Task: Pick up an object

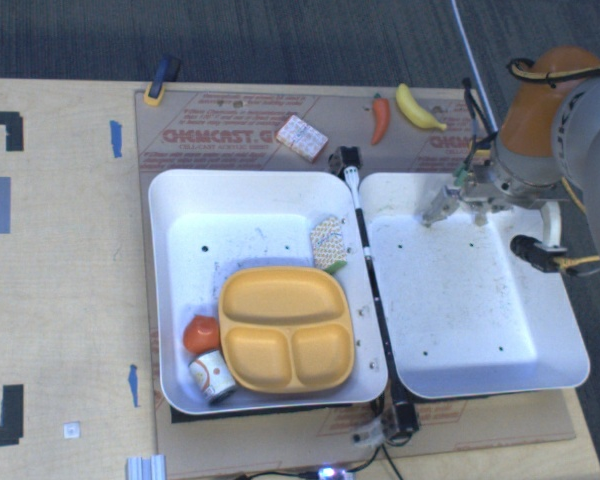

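My gripper (453,214) hangs over the far edge of the right bin (540,363), its fingers spread open with nothing between them. The left bin (175,218) holds a yellow divided plate (285,328). A red round fruit (201,334) and a small white and orange can (212,374) lie at the plate's left. A patterned yellow-white piece (327,242) sits by the bin's right wall, well to the left of the gripper.
Beyond the bins, on the cardboard, lie a banana (418,108), a red pepper (380,120), a speckled box (302,138) and a blue-yellow clip (160,80). A black rail (368,268) runs between the bins. The arm's orange band (540,108) rises at far right.
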You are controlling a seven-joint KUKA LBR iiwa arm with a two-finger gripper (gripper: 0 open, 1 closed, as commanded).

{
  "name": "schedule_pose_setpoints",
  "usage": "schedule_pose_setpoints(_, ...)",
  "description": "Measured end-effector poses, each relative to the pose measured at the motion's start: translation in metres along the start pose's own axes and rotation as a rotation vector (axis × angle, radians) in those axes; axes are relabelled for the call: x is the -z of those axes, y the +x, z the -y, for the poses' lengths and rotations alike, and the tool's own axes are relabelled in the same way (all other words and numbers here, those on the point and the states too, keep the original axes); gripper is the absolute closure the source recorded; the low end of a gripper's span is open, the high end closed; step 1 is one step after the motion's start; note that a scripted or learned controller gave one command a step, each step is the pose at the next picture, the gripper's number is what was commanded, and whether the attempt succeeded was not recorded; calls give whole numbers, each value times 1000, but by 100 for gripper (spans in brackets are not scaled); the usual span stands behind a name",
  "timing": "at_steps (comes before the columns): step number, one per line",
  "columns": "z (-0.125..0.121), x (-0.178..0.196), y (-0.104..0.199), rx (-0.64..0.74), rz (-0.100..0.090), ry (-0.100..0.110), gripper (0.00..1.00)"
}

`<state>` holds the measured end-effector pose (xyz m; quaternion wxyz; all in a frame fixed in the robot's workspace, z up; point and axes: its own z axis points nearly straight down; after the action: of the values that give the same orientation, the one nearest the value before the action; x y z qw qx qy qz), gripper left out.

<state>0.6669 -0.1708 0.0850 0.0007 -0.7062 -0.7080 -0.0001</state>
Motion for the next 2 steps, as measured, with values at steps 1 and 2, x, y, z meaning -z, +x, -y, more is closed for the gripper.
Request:
schedule_pose_setpoints(1, 0, 39, -53, -2, 1, -4, 0)
schedule_pose_setpoints(2, -2, 25, -41, 1, -5, -3, 0)
